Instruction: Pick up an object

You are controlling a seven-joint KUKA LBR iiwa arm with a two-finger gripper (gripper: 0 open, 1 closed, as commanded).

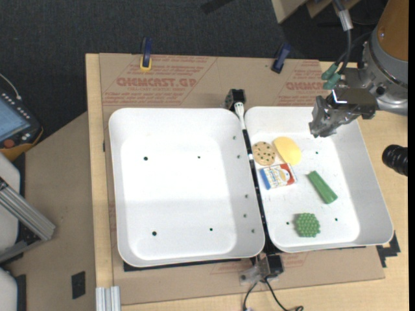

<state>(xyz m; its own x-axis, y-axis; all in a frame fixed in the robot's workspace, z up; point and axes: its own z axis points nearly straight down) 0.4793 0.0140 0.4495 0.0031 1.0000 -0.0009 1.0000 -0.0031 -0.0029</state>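
Observation:
The right bin [363, 193] holds a round tan cookie [262, 152], a yellow lemon-shaped piece [288, 150], a small red, white and blue carton [277, 175], a green bar [321, 186] and a bumpy green ball [307, 225]. My gripper [321, 129] hangs over the bin's far right part, up and to the right of the yellow piece, apart from all the objects. Nothing shows between its fingers.
The left bin [130, 173] lies beside the right one, with a black divider strip [249, 167] between them. Two clamps [146, 56] hold the cardboard base at the back. A black knob [395, 157] sits right of the bench.

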